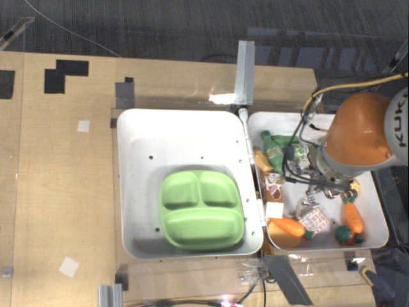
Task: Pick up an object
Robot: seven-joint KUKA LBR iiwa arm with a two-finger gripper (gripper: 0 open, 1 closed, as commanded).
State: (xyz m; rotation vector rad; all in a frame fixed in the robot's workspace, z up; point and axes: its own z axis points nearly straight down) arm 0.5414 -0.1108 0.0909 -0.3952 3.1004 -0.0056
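The right bin (377, 238) holds several small items. Among them are a green bottle (273, 147), a red and white carton (273, 185), a white block (274, 210), an orange carrot (286, 228), a red-checked packet (315, 221) and a second carrot (353, 217). The arm's orange band (358, 133) hangs over this bin. My gripper (311, 203) points down just above the checkered packet, between the carton and the second carrot. The wrist and cables hide its tips.
The left bin (137, 171) holds a green divided plate (202, 210) near its front. A metal post (245, 72) stands behind the wall between the bins. A tan item (262, 162) lies along the right bin's left wall.
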